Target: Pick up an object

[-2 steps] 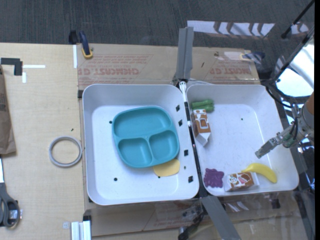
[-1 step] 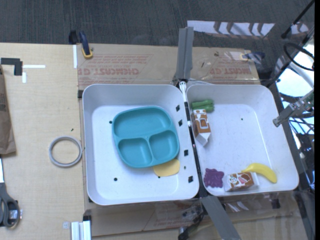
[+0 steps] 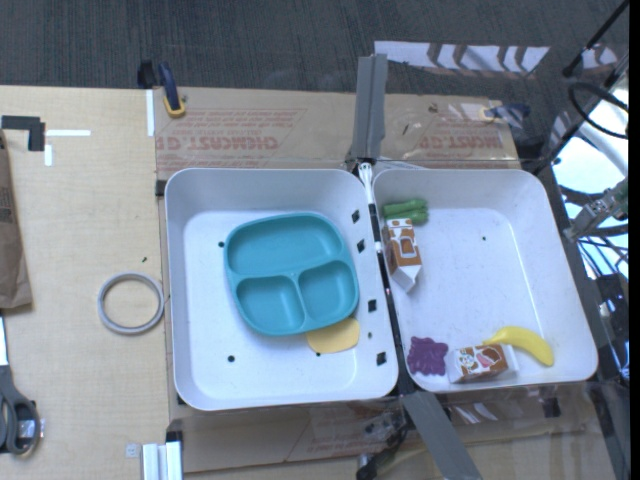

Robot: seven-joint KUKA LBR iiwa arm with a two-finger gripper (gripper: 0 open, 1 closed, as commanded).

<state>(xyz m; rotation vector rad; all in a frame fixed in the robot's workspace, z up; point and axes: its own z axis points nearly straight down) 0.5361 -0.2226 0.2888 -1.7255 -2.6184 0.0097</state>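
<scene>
Curved yellow plastic banana point(image 3: 522, 345) in right white bin point(image 3: 555, 258), long axis left-right, nearest arm's side; pincer state: cannot tell.

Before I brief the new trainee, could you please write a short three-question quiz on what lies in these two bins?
1. True or false: the teal divided plate lies in the right bin.
2. Which lies nearest the banana? A) green pepper B) purple grapes C) small carton
3. Fill in: a yellow piece pokes out from under the ____.

Key: 1 false, it lies in the left bin; 2 C; 3 plate.
</scene>
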